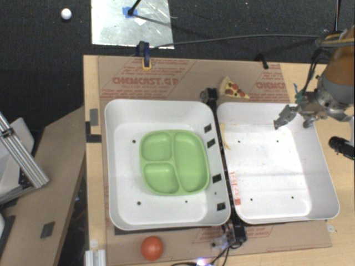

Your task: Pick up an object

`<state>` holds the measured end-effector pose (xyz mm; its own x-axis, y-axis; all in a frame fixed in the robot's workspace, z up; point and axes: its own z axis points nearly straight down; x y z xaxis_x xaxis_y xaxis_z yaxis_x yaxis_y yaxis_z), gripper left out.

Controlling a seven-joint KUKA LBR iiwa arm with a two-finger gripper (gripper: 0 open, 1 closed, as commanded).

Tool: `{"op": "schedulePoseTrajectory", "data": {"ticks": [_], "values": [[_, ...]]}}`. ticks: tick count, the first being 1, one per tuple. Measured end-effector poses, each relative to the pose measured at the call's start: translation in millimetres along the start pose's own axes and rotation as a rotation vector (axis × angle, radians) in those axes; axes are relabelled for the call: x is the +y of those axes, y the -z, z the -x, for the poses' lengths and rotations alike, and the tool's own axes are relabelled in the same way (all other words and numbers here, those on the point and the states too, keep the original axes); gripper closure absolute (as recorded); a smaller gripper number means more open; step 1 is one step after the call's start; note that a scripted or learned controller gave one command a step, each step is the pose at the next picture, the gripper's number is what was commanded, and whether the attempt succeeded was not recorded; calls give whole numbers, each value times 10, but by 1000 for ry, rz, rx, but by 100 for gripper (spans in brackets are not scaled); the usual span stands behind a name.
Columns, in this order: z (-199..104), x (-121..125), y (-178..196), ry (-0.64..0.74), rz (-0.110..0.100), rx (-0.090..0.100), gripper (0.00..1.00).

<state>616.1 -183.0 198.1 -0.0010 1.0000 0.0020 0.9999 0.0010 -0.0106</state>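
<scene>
We see the end effector (294, 117) over the right bin (310, 204), near its rim at about 1 o'clock of that bin, and its two fingers stand apart with nothing between them, so it is open and holds nothing. The task's thing is not easy to choose here: the floor of the right bin under the end effector looks bare, and the only thing lying in a bin is the green divided tray (174, 162), which sits in the middle of the left bin (119, 126), well apart from the end effector, at about 9 o'clock from it. The first risk, in our judgement, is that the end effector goes down where it is now and closes on nothing, because no object lies below it. A second risk is with the tray itself: it is wide, flat and low, so the fingers may slide over its rim or only push it along the bin floor instead of lifting it. The pizza slice toy (233, 88) lies on the table just beyond the bins, at about 12 o'clock, and the orange ball (151, 247) lies on the table at about 6 o'clock of the left bin; both are outside the bins, so a reach for them may meet a bin wall.
</scene>
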Motion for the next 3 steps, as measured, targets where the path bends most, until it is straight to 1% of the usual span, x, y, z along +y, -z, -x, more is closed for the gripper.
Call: {"op": "schedulePoseTrajectory", "data": {"ticks": [1, 2, 3], "values": [[-4, 30, 76, 3, 12, -2, 0], [-55, -42, -481, 1, 10, -2, 0], [-11, -91, -1082, 0, 8, -2, 0]]}}
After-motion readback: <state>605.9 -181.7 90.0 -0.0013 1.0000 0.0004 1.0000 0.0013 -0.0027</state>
